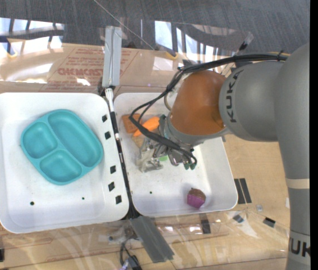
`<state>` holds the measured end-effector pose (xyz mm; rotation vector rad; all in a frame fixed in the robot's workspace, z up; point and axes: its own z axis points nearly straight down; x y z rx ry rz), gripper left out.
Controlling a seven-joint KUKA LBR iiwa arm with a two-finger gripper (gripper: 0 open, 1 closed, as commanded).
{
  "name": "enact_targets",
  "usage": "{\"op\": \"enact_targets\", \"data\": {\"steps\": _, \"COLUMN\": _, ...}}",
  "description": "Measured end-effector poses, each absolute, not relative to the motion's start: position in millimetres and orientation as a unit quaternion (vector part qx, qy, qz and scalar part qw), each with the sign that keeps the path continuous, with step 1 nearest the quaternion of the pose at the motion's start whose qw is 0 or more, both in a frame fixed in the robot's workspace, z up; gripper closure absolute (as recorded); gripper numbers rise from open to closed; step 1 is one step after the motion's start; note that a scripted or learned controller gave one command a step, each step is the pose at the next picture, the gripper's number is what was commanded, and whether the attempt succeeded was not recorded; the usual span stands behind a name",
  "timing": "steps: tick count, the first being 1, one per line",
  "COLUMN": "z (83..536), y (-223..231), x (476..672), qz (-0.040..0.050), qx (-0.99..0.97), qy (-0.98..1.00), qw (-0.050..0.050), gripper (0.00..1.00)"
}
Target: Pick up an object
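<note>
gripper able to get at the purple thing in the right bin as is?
Probably yes. The small purple object lies alone on bare bin floor near the right bin's front edge, nothing over it. The gripper sits further back in the same bin, by the orange pieces.

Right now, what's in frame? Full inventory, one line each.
bins: 2, white, side by side on the bench, left and right.
divided plate: 1, teal, three compartments, in the left bin.
orange objects: orange, count unclear, upper left of the right bin, partly under the arm.
small round object: 1, purple-pink, lower right of the right bin, apart from the pincer.
cardboard sheet: 1, brown with red print, behind the bins.
arm: 1, grey with orange band, reaching in from the right over the right bin.
pincer: 1, metallic, low in the right bin just below the orange objects; no object visibly between its fingers.
</note>
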<state>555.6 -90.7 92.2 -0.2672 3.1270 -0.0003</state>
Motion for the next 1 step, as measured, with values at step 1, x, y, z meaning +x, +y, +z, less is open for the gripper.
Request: {"op": "enact_targets", "data": {"steps": 1, "z": 93.3, "y": -93.6, "x": 619.2, "qz": -0.0004, "qx": -0.191, "qy": 0.982, "qw": 0.002, "gripper": 1.0}}
